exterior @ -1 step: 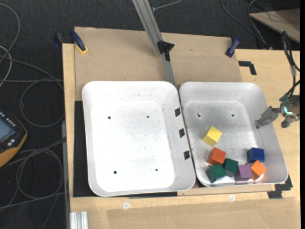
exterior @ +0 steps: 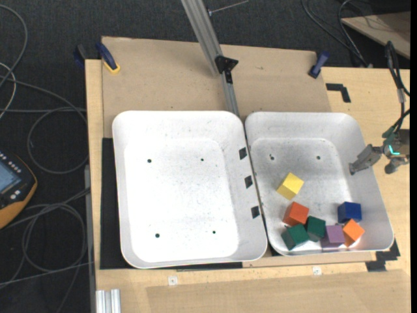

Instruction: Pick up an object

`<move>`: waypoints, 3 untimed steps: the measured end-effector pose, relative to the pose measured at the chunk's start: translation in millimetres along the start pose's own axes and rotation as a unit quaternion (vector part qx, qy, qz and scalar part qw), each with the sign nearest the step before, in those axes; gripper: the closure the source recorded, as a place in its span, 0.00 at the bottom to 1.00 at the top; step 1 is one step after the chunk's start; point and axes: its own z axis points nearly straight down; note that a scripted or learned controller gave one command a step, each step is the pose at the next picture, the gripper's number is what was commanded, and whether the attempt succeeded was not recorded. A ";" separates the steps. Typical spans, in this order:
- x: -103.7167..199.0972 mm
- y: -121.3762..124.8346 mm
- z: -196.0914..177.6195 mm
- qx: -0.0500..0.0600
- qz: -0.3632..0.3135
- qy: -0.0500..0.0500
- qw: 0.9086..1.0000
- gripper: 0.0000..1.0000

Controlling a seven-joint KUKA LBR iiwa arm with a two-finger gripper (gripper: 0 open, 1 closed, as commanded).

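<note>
We judge the task barely begun: nothing has been lifted, and every block lies in the right bin (exterior: pixel 365 150), our landmark here. The yellow block (exterior: pixel 290 186) sits alone near that bin's middle. Toward its near wall the rest are crowded together: the red-orange block (exterior: pixel 297 212), the dark green block (exterior: pixel 296 236) just in front of it, a second green block (exterior: pixel 316 227) beside those, the purple block (exterior: pixel 333 234), the orange block (exterior: pixel 353 231) and the blue block (exterior: pixel 349 211) behind it. Several of these touch or nearly touch.

The hand (exterior: pixel 374 158) hangs at the right bin's far-right rim, well apart from the cluster and from the yellow block. Two dark prongs show there, one reaching over the rim toward the bin's inside, the other further out, with a teal light between them. We read them as spread with nothing between them, though the hand is small and partly cut off.

What is left, then, is everything: choosing a block, coming down over it, closing and lifting. We think the yellow block the easiest choice, since it stands free of neighbours. The left bin (exterior: pixel 130 135) plays no part yet.
</note>
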 end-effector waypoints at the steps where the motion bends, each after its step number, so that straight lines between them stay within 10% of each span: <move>1: 6.2 6.6 58.0 0.003 0.000 0.001 1.000 0.00; 3: 4.0 1.6 153.7 0.003 0.000 0.001 1.000 0.00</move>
